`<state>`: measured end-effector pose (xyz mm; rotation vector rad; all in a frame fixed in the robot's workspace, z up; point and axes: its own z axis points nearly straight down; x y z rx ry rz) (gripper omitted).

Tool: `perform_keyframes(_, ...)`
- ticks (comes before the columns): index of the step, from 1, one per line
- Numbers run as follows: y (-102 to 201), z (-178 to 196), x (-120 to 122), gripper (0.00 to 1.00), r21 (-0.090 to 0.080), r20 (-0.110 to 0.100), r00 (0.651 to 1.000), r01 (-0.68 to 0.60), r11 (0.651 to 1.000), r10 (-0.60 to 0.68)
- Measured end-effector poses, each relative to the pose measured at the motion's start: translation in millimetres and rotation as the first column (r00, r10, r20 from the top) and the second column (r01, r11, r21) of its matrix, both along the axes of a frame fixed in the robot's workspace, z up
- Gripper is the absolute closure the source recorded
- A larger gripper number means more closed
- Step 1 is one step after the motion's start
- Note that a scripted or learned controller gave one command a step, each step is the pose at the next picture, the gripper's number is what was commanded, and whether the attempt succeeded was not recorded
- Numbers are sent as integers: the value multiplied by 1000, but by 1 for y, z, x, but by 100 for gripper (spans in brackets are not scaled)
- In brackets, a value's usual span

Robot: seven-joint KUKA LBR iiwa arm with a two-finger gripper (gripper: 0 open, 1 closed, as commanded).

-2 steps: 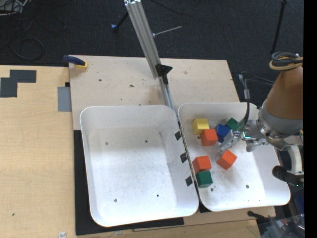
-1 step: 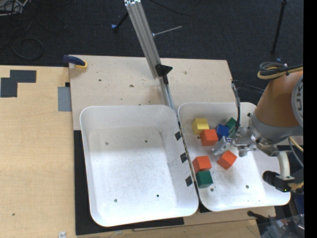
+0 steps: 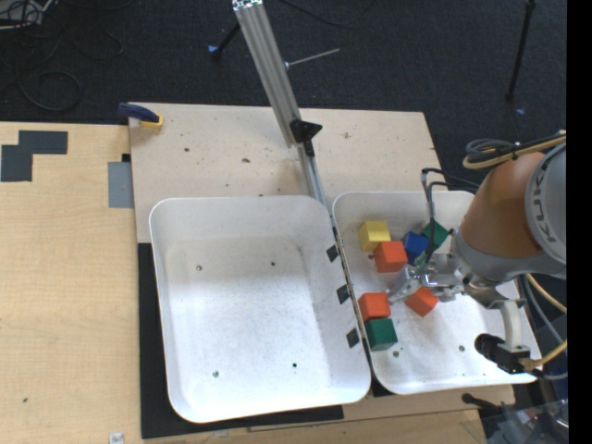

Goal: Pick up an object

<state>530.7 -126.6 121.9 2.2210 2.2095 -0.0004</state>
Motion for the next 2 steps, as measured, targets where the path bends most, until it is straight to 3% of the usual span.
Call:
perform_keyframes(1,-2,-1,5,0,-1,14,1000,0,1000,0)
perform_keyframes(2,-3,9,6,100,-1,17,1000,8,1000,-8)
